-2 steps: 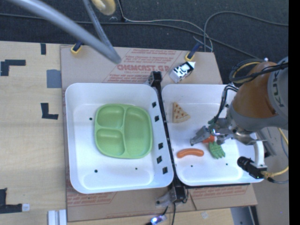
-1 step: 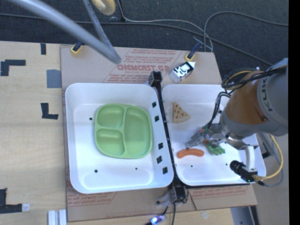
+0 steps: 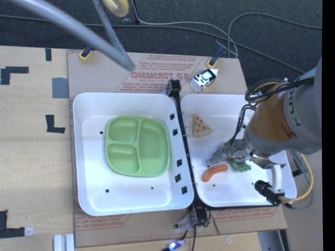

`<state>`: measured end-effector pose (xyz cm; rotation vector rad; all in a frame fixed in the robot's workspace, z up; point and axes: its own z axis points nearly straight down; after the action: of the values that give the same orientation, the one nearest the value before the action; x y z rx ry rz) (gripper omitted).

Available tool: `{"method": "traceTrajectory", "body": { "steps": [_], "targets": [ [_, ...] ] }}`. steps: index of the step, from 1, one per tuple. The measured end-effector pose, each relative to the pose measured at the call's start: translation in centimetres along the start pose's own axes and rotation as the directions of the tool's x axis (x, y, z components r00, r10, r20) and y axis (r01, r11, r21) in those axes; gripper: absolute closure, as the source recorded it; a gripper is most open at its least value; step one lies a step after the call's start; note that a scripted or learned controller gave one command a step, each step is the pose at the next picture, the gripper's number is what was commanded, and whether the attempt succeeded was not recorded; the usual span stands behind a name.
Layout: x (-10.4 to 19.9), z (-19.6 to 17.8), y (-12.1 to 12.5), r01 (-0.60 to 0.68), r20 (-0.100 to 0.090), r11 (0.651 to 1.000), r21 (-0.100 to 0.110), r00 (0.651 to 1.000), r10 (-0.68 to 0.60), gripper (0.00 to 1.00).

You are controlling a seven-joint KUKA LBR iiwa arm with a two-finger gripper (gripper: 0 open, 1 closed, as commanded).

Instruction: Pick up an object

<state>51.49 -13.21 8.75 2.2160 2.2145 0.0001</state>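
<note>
From the overhead camera view we see the two white bins side by side on the bench. The left bin carries a green divided plate lying flat near its middle. The right bin carries the pickable things: a pizza-slice toy near the divider, toward the far edge, an orange sausage lying closer to the near edge, also on the divider side, and something green just beside the sausage's right end, partly under the arm.

The arm reaches in over the right edge of the right bin, and its gripper sits low over the bin floor, just above the sausage and the green thing. We cannot tell how the jaws stand; the metal parts blur together there, and we see nothing clearly caught between them.

We judge that we are in the descent or grasp-attempt step, with no object lifted yet. The sausage looks the likeliest target, since it lies nearest the gripper. The next move, as we read it, calls for centring the gripper over the sausage's middle, closing across its narrow width, then raising straight up without dragging the green thing along or nudging the bin's wall.
</note>
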Motion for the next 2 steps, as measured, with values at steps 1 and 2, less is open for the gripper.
{"method": "traceTrajectory", "body": {
  "steps": [1,2],
  "targets": [
    [-0.1,-1.3,0.2,0.0,0.003,1.0,-0.007,1.0,0.0,1.0],
    [0.3,-7.3,-0.3,0.002,-0.006,1.0,0.004,1.0,-0.002,1.0]
  ]
}}
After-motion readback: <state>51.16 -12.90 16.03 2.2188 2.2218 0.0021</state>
